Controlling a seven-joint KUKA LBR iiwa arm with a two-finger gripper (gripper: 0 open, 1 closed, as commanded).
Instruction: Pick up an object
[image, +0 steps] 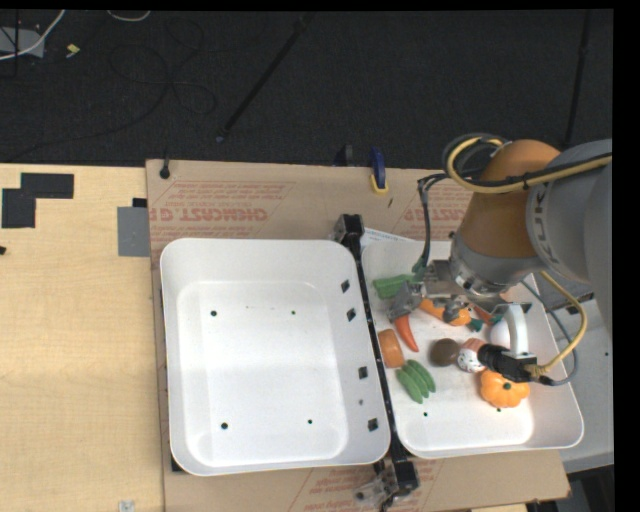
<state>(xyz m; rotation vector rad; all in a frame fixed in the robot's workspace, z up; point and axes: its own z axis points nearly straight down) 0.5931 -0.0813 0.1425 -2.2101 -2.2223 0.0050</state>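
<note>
The gripper (438, 292) is lowered into the right bin (560, 425) among small toy items; whether it is released or clenched cannot be determined. An orange carrot (405, 331) lies just beside it. No object is lifted; the pickup remains outstanding.

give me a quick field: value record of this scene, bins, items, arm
left bin: white, shallow, no items visible
right bin: white, holds the small items
items: carrot, green pod, brown ball, orange fruit, green piece
item spread: clustered in the right bin's upper half
arm: reaches in from the right, over the right bin
gripper: low among the items; grasp cannot be judged
</note>
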